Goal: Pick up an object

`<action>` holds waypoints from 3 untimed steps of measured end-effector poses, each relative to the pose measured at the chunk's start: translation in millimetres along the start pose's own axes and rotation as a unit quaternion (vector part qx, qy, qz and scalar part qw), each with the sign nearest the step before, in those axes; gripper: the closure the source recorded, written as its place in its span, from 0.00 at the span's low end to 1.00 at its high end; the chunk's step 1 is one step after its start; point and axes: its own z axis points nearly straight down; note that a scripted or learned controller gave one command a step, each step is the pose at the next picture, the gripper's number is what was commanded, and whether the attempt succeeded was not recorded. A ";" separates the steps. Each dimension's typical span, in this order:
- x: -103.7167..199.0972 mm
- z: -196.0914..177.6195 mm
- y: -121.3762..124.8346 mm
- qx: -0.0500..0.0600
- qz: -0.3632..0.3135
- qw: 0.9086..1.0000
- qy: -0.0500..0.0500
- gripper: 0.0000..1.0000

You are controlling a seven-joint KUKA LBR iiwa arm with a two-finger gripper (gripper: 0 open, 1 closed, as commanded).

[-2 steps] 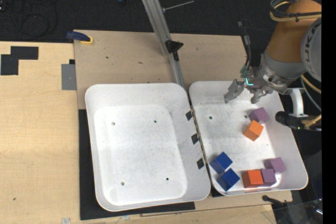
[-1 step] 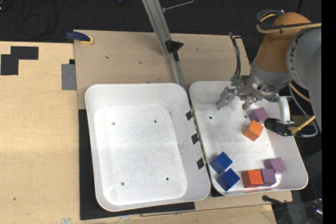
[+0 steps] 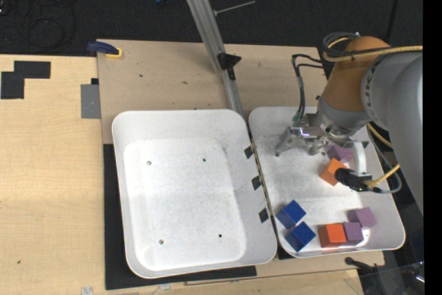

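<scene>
My gripper (image 3: 302, 147) hangs over the upper part of the right bin (image 3: 276, 122), its two metal fingers splayed apart with nothing between them. Just right of it lie a pale purple block (image 3: 341, 153) and an orange block (image 3: 333, 172), both partly behind the wrist and a black cable end. Along the bin's front lie two blue blocks (image 3: 292, 212) (image 3: 301, 236), an orange-red block (image 3: 335, 234) and two purple blocks (image 3: 362, 217) (image 3: 353, 232).
The left bin (image 3: 131, 128) sits beside the right one, with black clips (image 3: 255, 182) along the shared edge. An aluminium bar (image 3: 207, 31) slants down to the bins' back. A blue clamp (image 3: 103, 48) sits at the bench's far left corner.
</scene>
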 end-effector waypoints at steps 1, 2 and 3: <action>-0.7 -13.0 0.9 -0.002 0.001 1.000 0.000 1.00; 0.4 -76.1 -1.7 -0.005 0.000 1.000 -0.001 1.00; -3.4 -119.4 0.9 -0.005 0.000 1.000 -0.001 1.00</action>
